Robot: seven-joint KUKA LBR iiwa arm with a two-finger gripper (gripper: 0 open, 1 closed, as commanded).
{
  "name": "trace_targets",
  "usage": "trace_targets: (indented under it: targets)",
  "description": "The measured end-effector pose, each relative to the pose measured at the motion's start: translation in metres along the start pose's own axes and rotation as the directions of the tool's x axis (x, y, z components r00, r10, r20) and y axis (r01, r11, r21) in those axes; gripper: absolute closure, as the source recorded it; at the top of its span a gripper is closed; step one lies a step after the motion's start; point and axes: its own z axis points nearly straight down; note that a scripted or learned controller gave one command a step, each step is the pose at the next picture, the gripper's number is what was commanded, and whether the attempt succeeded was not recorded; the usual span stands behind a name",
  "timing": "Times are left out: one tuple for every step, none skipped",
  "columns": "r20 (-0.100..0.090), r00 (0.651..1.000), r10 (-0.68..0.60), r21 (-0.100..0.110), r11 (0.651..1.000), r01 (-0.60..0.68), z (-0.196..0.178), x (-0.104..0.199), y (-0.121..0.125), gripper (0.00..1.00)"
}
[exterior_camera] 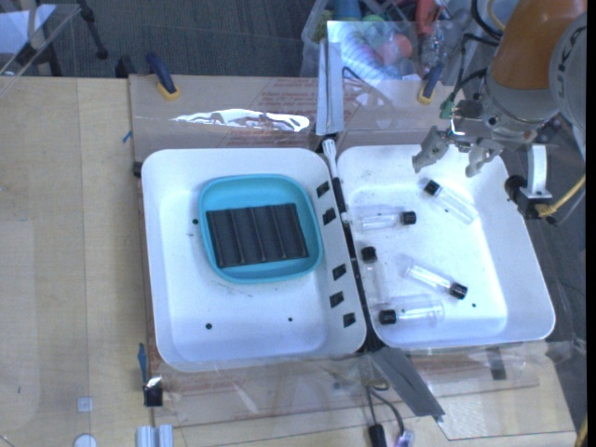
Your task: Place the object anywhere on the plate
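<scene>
1. Overall, five clear vials with black caps lie flat in the right bin [521, 296]; none is on the plate [258, 194].
2. Top vial [447, 200]: long axis slants from upper left to lower right, cap at the upper-left end, just below the tool [455, 159].
3. Second vial [386, 220]: lies almost level across the view, cap pointing right; it sits near the bin's left wall.
4. Third vial [371, 270]: runs up and down the view beside the left wall, cap at the top end.
5. Fourth vial [436, 280]: slants from upper left to lower right, cap at the lower-right end.
6. Fifth vial [410, 315]: nearly level, cap at the left end, near the bin's front wall.
7. Left bin [177, 324]: holds a teal plate with a dark ribbed insert [256, 235] lying in it, its ribs running up and down the view.
8. Tool: it hangs over the right bin's rear part, fingers spread apart and grasping nothing; the top vial lies apart from it.
9. Both bins sit side by side on the surface [65, 250].
</scene>
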Motion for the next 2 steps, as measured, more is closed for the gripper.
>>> trace_targets:
  targets:
    - [0.0,0.999,0.039,0.0,0.999,-0.039,-0.026,-0.032,0.003,0.0]
    - [0.0,1.0,0.02,0.0,1.0,-0.02,-0.048,-0.087,0.008,0.0]
